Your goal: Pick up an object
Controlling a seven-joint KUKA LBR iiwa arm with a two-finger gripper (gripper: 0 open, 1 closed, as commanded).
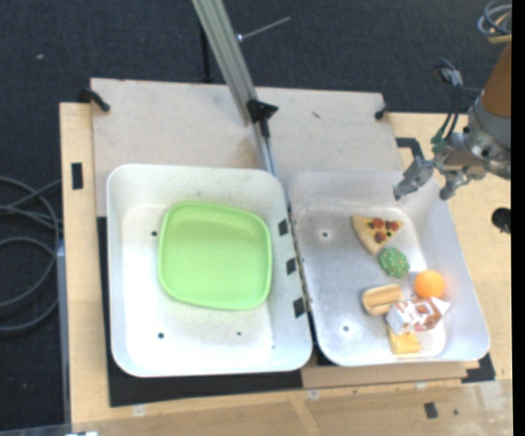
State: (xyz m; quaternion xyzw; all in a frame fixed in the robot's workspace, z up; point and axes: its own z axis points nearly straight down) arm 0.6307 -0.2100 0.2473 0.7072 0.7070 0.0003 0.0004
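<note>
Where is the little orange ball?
The orange ball sits in the right bin, near its right wall, just right of the green broccoli-like piece.

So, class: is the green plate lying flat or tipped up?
Flat. The green plate lies face up on the floor of the left bin, its whole rim visible and nothing resting on it.

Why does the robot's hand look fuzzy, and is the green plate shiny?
In the camera view, the grey two-finger hand looks soft and slightly blurred; the square light-green plastic plate is evenly lit with faint sheen, no harsh glare; the small round orange ball looks brightest.
</note>
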